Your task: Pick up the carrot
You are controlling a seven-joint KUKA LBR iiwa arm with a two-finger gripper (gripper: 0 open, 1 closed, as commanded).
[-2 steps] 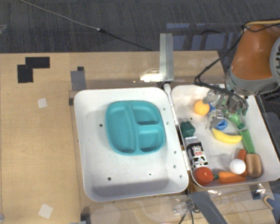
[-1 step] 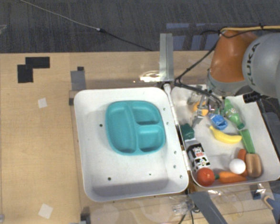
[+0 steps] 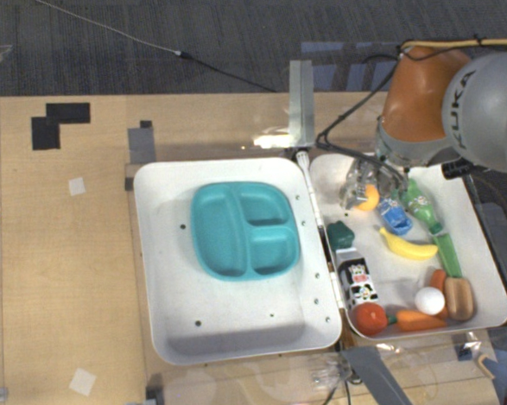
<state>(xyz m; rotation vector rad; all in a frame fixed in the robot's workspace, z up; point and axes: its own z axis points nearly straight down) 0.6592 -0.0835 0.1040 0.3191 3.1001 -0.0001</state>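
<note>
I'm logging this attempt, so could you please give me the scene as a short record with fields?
left bin: holds a teal tray
right bin: carrot by the near wall, between a tomato and a bread roll; white egg just behind it
other items: banana, cucumber, blue item
tool: at the far end of the right bin, over a yellow item
carrot status: lying in the bin, apart from the tool

Robotics lab: wooden bench (image 3: 60, 280) with bolted metal brackets (image 3: 302, 99), black marker patches (image 3: 57, 123), taped cables (image 3: 138, 41), grey carpet (image 3: 180, 21).
</note>
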